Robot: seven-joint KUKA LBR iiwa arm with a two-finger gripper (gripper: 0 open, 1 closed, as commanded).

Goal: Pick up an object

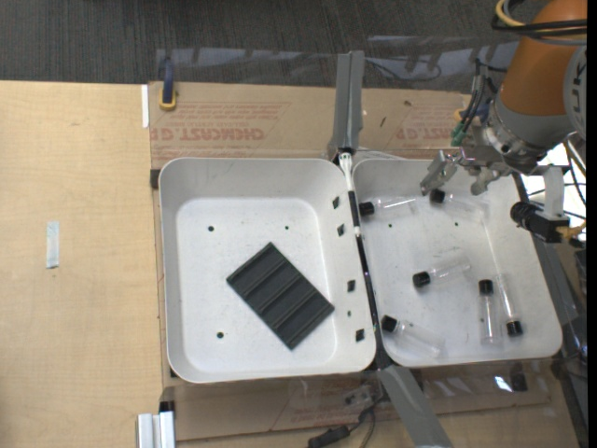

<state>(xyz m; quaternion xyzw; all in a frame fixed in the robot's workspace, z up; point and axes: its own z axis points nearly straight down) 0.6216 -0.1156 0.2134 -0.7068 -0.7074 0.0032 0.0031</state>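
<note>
White bins, jaws above the right one.
Jaws [459, 177] stood open, empty; clear tubes [438, 273] lay below them, a dark ridged block [280, 295] far left.

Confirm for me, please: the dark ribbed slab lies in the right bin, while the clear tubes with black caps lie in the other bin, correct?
Not quite. The camera view shows the dark ribbed slab in the left bin; the clear tubes with black caps lie in the right bin.
</note>
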